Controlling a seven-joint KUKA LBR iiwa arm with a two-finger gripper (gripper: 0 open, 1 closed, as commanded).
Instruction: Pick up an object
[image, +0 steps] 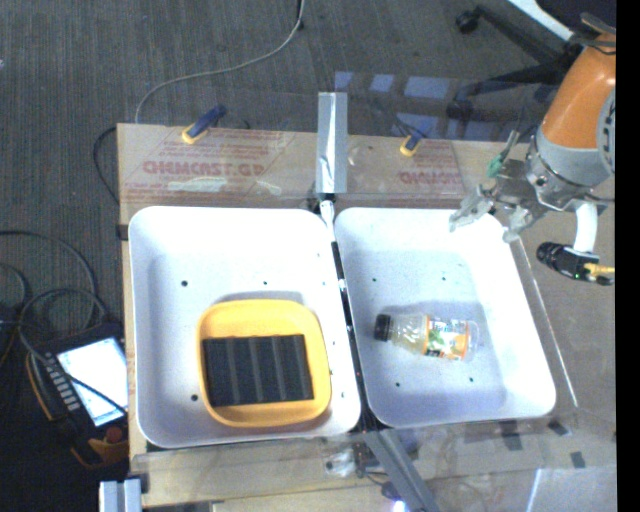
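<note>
**Spread fingers, nothing held**

Up at the far right corner of the right bin (520, 300), over its rim: gripper (487, 215), fingers (465, 213) spread apart, nothing between them, touching nothing. Grey arm (570, 165) behind it, with an orange band (585, 85), coming in from the right.

Below the gripper and a little to its left, well apart from it: a small bottle (428, 335), lying on its side on the floor of the same bin. Dark cap toward the left, orange drink and a bright label inside clear plastic.

Farther left of the gripper, in the left bin (160, 250): a yellow tray (265, 362) with dark slots, lying flat near the front.
</note>
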